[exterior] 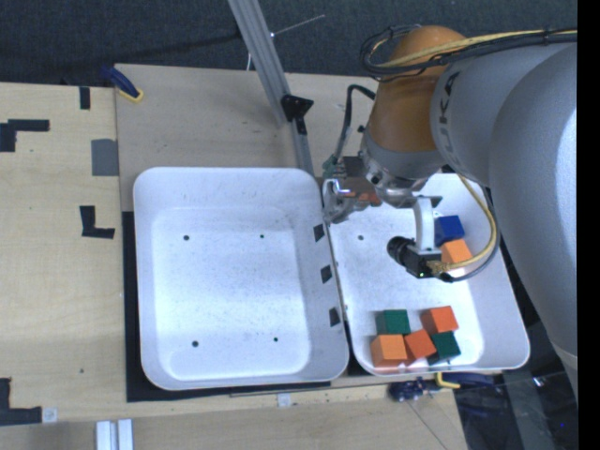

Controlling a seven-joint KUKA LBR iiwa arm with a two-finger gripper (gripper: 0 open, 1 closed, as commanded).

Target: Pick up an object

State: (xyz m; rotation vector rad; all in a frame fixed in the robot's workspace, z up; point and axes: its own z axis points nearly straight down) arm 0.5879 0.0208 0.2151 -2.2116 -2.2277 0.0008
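The end effector (339, 198) hangs over the upper left corner of the right bin (502, 345), just beside the rim it shares with the left bin (150, 279); its metal tip is small and partly hidden by the wrist, so whether it is released or clenched cannot be told, and no object is seen between its parts. Above it sits the arm (506, 111), grey with an orange band (412, 92), reaching in from the right and covering the right bin's upper right part. A white bracket with a black camera-like unit (412, 256) hangs below the wrist, over the middle of the right bin. Just right of that unit lie a blue block (449, 228) and, touching it below, an orange block (457, 251). Near the bin's lower edge lies a tight cluster: a green block (393, 322), an orange block (440, 319), an orange block (388, 349), an orange block (420, 344) and a green block (446, 346), each touching a neighbour. All blocks are well apart from the end effector. The left bin shows a bare white floor with small dark dots. Both bins rest on the table (56, 279), which bears black tape marks. A grey pole (267, 54) slants from the top edge down to the bins' shared corner.
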